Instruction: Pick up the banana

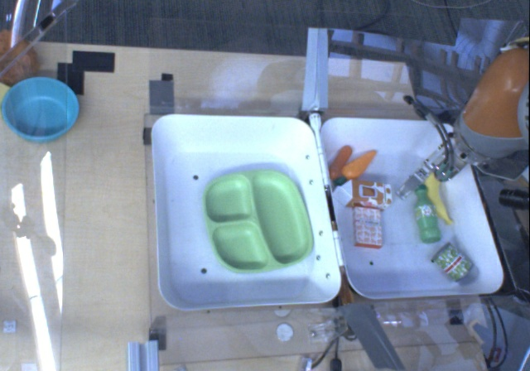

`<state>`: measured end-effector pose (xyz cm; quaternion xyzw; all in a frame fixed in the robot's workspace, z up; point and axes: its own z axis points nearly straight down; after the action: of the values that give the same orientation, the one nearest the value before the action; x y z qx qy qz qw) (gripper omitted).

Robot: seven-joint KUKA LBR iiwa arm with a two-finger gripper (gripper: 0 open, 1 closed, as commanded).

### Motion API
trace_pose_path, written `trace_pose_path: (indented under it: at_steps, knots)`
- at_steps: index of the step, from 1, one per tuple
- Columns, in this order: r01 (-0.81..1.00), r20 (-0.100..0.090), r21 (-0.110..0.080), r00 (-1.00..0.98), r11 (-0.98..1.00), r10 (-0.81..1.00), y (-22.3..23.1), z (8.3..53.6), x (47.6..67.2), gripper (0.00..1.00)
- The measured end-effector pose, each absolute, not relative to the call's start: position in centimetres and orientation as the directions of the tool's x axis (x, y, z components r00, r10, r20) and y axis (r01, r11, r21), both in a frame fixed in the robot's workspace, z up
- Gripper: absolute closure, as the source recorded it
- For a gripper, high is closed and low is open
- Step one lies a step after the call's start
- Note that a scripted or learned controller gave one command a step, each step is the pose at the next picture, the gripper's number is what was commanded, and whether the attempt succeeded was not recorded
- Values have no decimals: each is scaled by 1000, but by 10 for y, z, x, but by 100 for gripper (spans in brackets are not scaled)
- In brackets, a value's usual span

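Observation:
The banana [440, 200] is small and yellow. It lies in the right bin [396, 277], near its right side, pressed against the right flank of a green bottle [428, 218]. My gripper [421, 178] hangs low over the bin, just above and left of the banana's upper end, close to the bottle's cap. The grey arm with its orange band [497, 104] comes in from the right edge. Nothing can be seen held in the gripper.
The right bin also holds two orange carrots [352, 163] at its upper left, a red-and-white snack packet [368, 214] in the middle, and a green patterned can [452, 262] at the lower right. A green divided tray [257, 219] sits in the left bin [178, 162]. A blue bowl [40, 108] stands on the bench far left.

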<state>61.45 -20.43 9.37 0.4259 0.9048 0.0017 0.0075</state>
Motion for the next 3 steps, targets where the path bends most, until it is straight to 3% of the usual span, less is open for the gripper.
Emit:
trace_pose_path:
  at_steps: [1, 2, 3]
  knots:
    - [769, -21, 18, -639, 639, 769, -203, 108, 619, 100]
    - [824, -9, 8, -566, 566, 824, -204, 166, 667, 100]
    - [824, -9, 8, -567, 567, 824, -204, 166, 667, 0]
